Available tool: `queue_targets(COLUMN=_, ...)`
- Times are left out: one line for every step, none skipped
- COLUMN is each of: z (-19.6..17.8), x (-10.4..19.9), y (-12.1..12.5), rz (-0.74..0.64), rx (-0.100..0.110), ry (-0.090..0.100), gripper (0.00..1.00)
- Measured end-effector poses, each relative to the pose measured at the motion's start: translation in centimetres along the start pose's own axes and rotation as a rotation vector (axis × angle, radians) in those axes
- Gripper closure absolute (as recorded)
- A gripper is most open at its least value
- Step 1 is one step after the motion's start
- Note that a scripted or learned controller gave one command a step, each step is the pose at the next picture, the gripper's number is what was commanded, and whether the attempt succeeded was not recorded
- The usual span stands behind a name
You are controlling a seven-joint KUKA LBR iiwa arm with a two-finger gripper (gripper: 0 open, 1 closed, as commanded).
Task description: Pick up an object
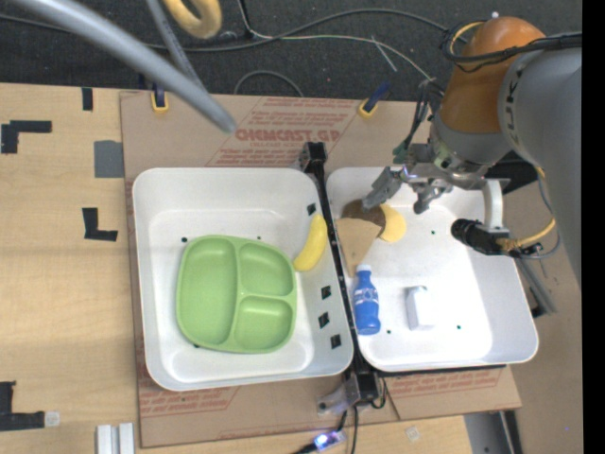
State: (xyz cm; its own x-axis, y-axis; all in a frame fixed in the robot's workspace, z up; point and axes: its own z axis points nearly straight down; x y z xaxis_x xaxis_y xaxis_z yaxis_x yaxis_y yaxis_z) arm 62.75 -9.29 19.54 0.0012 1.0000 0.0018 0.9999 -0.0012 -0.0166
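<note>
1. The arm (529, 83) comes in from the right edge, its grey body filling the upper right corner and its orange band (487, 60) sitting above the wrist.
2. The wrist tips down and to the left, so the gripper (405, 193) hangs over the far left part of the right bin (492, 343).
3. The fingers (380, 189) are spread apart, one dark finger reaching left and the other on the right, with nothing clamped between them.
4. A small yellow piece (392, 224) lies on the bin floor just below the gripper, close to the fingertips; I cannot tell whether they touch it.
5. Beside that piece, to its left, a tan wedge (354, 239) leans against the divider between the bins.
6. A blue bottle (366, 300) lies nearer the front of the right bin, along its left wall, white cap pointing away from the camera.
7. A small white block (417, 307) rests to the right of the bottle, apart from it.
8. A black handle-like part (475, 234) on the arm's side juts out over the right bin's right half.
9. In the left bin (156, 253), a green divided plate (236, 293) lies flat near the middle.
10. A banana (313, 245) rests against the left bin's right wall, just beyond the plate's far right corner.
11. Both bins sit side by side on a cardboard sheet (274, 135) on the bench (57, 282).
</note>
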Motion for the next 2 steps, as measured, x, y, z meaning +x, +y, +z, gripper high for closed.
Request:
queue_targets(z=-0.9, x=0.0, y=0.3, rz=-0.003, rx=-0.015, ry=-0.001, gripper=0.00)
queue_targets(z=4.3, x=-0.3, y=1.2, rz=-0.003, rx=-0.012, ry=-0.003, gripper=0.00)
